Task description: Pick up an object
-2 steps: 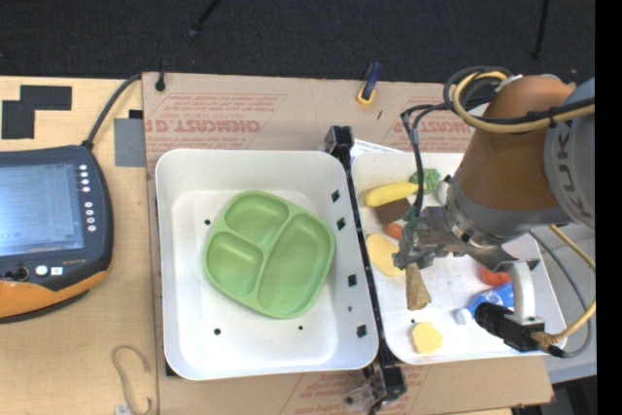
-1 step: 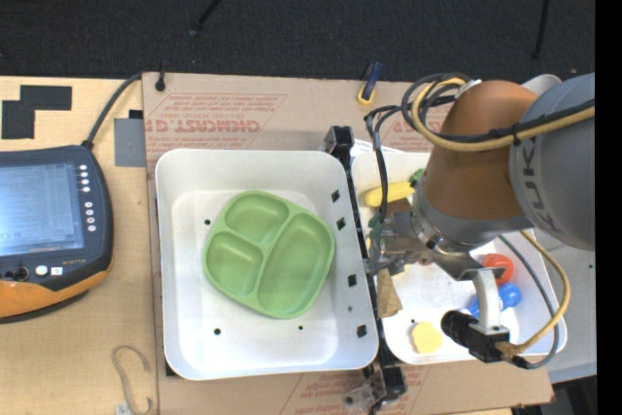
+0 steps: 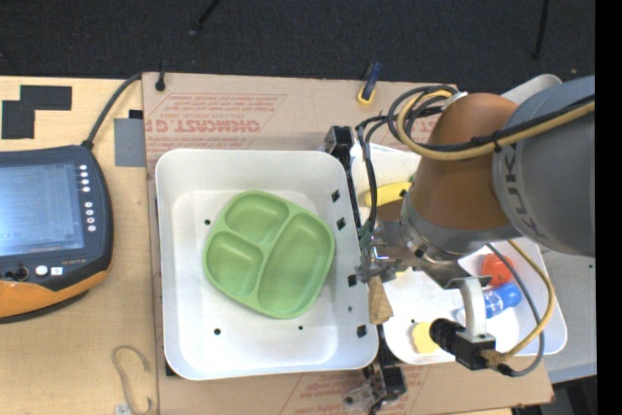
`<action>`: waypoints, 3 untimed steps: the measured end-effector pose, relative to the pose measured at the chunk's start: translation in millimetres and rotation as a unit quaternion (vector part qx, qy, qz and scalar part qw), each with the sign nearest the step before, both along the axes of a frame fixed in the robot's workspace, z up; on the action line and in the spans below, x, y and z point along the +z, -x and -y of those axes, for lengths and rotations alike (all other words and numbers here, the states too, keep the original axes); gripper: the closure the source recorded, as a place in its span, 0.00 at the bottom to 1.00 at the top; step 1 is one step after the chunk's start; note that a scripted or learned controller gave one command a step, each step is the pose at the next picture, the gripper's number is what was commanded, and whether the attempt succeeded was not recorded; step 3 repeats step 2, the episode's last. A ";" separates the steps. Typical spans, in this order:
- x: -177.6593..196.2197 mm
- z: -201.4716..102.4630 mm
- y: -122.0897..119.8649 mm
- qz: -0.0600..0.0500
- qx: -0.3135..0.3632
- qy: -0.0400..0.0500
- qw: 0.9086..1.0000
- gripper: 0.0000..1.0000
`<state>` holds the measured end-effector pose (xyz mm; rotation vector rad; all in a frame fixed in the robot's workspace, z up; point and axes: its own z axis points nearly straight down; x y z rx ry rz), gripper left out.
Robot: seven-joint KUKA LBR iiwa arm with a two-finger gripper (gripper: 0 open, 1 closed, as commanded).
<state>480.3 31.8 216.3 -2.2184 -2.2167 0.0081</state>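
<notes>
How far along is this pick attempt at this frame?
Done: the arm has reached in over the right bin. In hand: nothing visibly; the end effector sits at the divider between bins, its tips unclear. Left: a grasp and lift. The green divided plate lies flat in the left bin, and small items, including a yellow piece, lie in the right bin.

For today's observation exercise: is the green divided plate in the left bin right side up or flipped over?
Right side up. The green divided plate shows its three hollow compartments and raised dividers facing the camera, lying flat in the left bin.
</notes>
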 end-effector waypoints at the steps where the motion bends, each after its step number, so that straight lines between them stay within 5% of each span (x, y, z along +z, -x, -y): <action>1: 21.2 7.1 1.3 0.003 -0.002 0.000 1.000 1.00; 3: 20.1 6.9 1.4 0.002 -0.002 0.000 1.000 1.00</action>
